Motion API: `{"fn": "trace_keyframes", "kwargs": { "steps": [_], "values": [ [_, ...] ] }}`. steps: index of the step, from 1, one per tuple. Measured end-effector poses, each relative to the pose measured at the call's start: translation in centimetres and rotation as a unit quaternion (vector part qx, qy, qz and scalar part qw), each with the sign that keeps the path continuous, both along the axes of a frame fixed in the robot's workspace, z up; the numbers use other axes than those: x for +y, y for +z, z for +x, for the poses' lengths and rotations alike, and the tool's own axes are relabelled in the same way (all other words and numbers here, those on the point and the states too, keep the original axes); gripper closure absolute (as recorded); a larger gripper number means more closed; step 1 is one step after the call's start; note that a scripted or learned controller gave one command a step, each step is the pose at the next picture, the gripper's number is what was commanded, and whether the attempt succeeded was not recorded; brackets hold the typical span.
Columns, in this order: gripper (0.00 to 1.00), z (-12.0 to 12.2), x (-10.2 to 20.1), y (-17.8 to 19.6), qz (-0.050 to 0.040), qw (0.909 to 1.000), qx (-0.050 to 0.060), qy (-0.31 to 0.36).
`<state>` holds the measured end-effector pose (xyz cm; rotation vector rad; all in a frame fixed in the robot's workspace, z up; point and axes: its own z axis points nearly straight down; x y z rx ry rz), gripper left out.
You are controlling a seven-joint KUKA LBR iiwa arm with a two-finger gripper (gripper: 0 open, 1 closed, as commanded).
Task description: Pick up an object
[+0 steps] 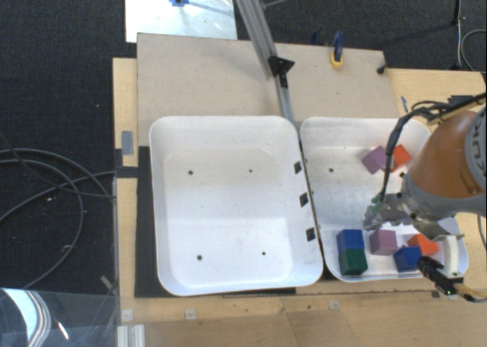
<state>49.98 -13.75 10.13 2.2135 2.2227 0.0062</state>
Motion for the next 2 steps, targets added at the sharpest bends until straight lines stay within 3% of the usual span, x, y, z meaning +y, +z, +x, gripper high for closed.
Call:
{"fn": "trace_keyframes", "kwargs": {
  "steps": [1, 2],
  "values": [
    [1.00, -1.3, -3.0, 14.9, -0.0019, 1.0000, -0.003, -0.001],
    [1.00, 2.2, -3.7, 7.0, 0.0005, 1.0000, 0.005, 0.000]
  ]
}}
